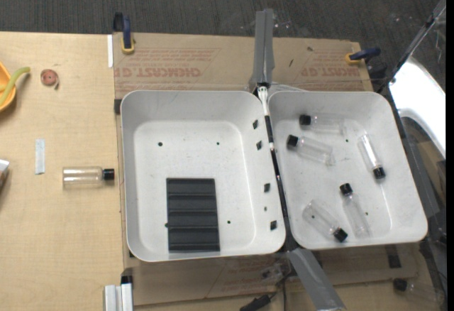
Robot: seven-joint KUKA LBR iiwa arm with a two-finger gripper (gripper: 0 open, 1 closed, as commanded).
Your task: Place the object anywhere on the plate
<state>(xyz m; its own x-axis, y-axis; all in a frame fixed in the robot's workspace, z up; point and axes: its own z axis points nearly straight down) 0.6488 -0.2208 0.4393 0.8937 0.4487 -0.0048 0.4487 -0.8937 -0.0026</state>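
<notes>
- Wooden bench (57, 246) across whole lower view; dark carpet beyond far edge.
- Cardboard sheet (184, 68) under both bins, printed text upside down.
- Left bin (131, 160) and right bin (401, 139) side by side, rims touching along middle.
- Pale blurred shape (422, 89) at rt edge, beside right bin; can't tell what.
- Claw: how far open, and whether anything is held, can't tell.
- Plate (191, 214): dark, ribbed, rectangular, flat on left bin floor, near front wall, bare on top.
- Grey bar (264, 47) standing up behind the seam btw bins.
- Task things = five clear vials w/ black caps, all lying flat in right bin, none on plate:
  - vial 1 (323, 123) at back, cap to left.
  - vial 2 (312, 149) just in front of vial 1, cap to left, near left wall.
  - vial 3 (369, 153) toward rt side, cap at near end.
  - vial 4 (353, 211) front centre, cap at far end.
  - vial 5 (323, 221) just beside vial 4, cap at near end, close to vial 4's base.
- Sixth vial (85, 175) on bench, left of left bin, cap pointing at bin, apart from it.
- Orange-yellow item (6, 86) cut off at left edge.
- Two clamps on cardboard's far edge: left clamp (122, 33), right clamp (362, 56).
- White strip (40, 157) on bench, above-left of sixth vial.
- Small reddish disc (48, 77) near orange-yellow item.
</notes>
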